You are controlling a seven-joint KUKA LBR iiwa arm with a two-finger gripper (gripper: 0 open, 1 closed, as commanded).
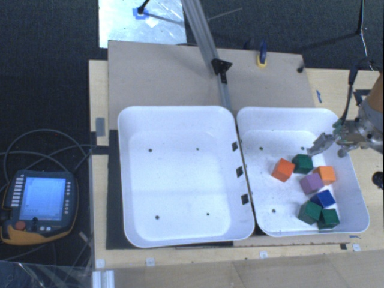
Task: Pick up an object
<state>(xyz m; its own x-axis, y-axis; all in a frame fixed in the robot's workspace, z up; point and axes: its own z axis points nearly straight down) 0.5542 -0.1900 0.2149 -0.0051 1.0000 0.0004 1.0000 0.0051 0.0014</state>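
Observation:
Several small cubes lie in the right bin (264, 134), toward its near right corner. An orange cube (283, 170) sits furthest left, with a green cube (302, 163) just to its right. Behind those come a smaller orange cube (327, 174), a purple cube (311, 183), a blue cube (324, 198) and two dark green cubes (311, 210) (328, 219). My gripper (328, 149) hangs over the bin's right side, just above and to the right of the green cube. Its fingers are open, with nothing between them.
The left bin (180, 116) adjoins the right one along a shared rim with black clips (240, 171). A slanted metal pole (201, 29) crosses the bench's far side. A teach pendant (39, 206) and its cables lie on the floor at the left.

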